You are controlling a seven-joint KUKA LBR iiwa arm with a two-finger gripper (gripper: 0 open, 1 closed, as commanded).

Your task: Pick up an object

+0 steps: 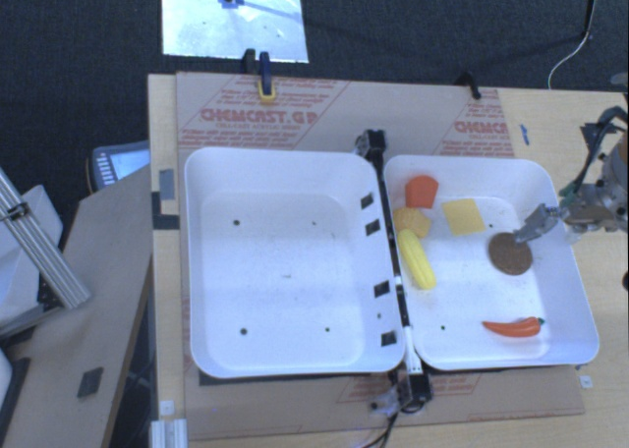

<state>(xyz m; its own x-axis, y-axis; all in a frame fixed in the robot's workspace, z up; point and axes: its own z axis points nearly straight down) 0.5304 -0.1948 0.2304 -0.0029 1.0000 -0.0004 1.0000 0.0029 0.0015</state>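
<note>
The right bin holds several toy foods. A brown round disc lies right of centre. A yellow block sits behind it, an orange-red piece at the back left. A corn cob lies along the left wall, with a pale yellow piece just behind it. A red chili pepper lies near the front. My gripper reaches in over the right rim and hangs at the disc's upper right edge; I cannot tell whether it touches the disc.
The left bin stands beside the right one, with a black clip strip along the divide. Cardboard lies under both bins. Cables and the arm's wrist crowd the right edge.
</note>
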